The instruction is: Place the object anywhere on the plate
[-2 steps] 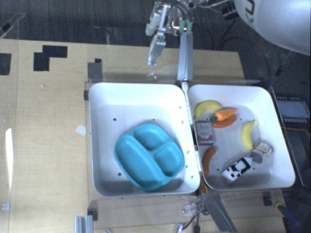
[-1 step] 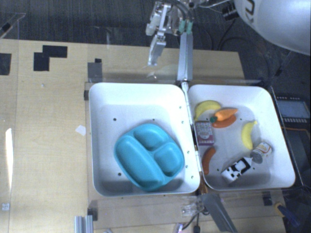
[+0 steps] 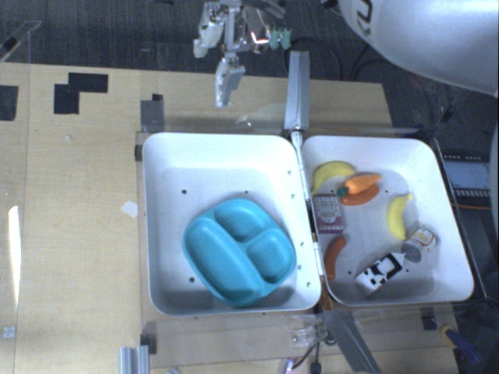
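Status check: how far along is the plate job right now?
Nothing looks done: the blue plate in the left bin has nothing on it. The hand hangs above the bench behind that bin, nothing visible in it. Carrot, bananas, sausage and the rest lie in the right bin. Picking and placing remain.

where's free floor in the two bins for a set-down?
Left bin: bare floor along the far wall and left wall around the blue plate; the plate's three compartments are bare too. Right bin: crowded with banana, carrot, sausage, can; small bare patches in the centre and far right corner.
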You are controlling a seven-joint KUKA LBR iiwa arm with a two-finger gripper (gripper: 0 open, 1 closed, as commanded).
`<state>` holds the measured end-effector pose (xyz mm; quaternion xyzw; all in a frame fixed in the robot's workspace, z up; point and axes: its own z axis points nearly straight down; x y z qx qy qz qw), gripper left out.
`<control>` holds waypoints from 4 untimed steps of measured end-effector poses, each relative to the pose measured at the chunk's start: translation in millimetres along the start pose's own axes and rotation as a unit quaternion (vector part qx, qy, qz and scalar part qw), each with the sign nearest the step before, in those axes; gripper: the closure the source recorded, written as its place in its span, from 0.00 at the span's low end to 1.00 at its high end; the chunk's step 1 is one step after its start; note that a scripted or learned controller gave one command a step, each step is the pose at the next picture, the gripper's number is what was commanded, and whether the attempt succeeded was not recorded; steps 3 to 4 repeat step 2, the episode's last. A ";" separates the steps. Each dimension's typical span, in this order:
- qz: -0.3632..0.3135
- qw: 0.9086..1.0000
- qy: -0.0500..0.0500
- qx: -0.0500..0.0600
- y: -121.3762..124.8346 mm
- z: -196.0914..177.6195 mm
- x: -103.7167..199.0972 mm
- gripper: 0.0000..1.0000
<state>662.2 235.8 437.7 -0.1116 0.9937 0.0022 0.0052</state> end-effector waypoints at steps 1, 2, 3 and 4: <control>0.001 1.000 0.000 0.000 -0.7 -0.1 -0.1 0.00; 0.001 1.000 0.000 0.000 -0.7 -0.2 -0.1 0.00; 0.001 1.000 0.000 0.000 -0.7 -0.2 -0.1 0.00; 0.001 1.000 0.000 0.000 -0.7 -0.2 -0.1 0.00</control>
